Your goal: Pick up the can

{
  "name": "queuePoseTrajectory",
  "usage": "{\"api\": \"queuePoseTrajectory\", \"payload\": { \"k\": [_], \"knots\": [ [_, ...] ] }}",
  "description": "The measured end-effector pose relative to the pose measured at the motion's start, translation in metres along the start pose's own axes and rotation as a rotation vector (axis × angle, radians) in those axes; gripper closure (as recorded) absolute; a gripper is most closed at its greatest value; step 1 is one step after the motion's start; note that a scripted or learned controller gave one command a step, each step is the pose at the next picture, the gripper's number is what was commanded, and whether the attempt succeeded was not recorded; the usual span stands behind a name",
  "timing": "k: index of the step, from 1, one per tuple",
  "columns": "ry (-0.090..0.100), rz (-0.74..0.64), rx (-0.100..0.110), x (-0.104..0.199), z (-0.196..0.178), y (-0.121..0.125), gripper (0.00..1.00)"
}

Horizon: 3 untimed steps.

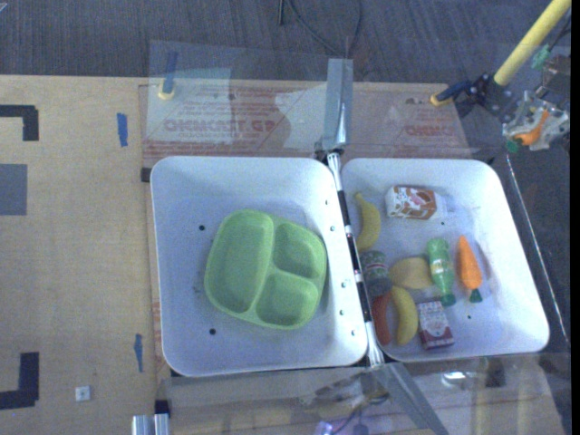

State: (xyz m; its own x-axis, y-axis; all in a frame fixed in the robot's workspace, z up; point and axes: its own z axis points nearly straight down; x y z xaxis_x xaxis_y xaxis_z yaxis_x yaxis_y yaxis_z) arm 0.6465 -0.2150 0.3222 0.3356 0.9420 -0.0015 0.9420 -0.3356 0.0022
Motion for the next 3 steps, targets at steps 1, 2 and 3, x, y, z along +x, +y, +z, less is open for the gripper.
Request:
{"api": "queuePoseTrajectory", "payload": {
  "k": [1,2,3],
  "knots": [
    [0.002,-0.207,0.003,0.050,0.057,-0.055,1.00],
    [0.002,0.000,0.005,0.124,0.120,-0.148,1.00],
    [0.001,-0.219,0.001,0.078,-0.040,-0.167,1.00]
  ]
}}
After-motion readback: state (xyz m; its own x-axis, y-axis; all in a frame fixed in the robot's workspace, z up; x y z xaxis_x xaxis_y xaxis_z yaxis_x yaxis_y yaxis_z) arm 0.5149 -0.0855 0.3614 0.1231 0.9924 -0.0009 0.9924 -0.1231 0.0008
